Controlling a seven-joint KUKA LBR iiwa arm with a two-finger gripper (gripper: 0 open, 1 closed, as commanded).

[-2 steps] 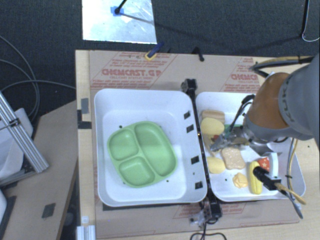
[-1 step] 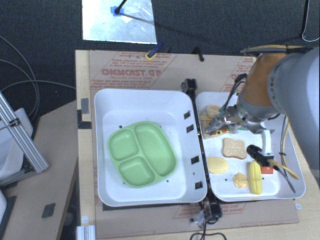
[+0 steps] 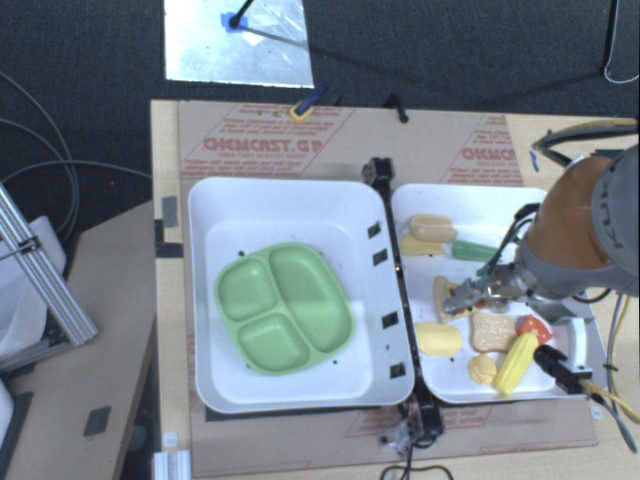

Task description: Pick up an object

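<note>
Dark carpet lies round the tabletop [image 3: 250, 133], with loose cables at its left and a shiny sheet beyond. In the left bin [image 3: 205, 208] sits a green divided plate [image 3: 284, 306], nothing else. The right bin [image 3: 420, 196] is crowded: a yellow lump [image 3: 438, 339], a bun-like piece [image 3: 431, 228], a green stick [image 3: 472, 251], a cracker [image 3: 490, 331], a corn cob [image 3: 514, 361] and a red piece [image 3: 533, 325] lie close together. The end effector [image 3: 458, 298] hangs low among them, beside the cracker; how far it is open I cannot tell, and nothing is visibly in it. I'd worry that, so tightly packed, a closing grasp pinches two toys or nudges one aside and comes up bare.
</note>
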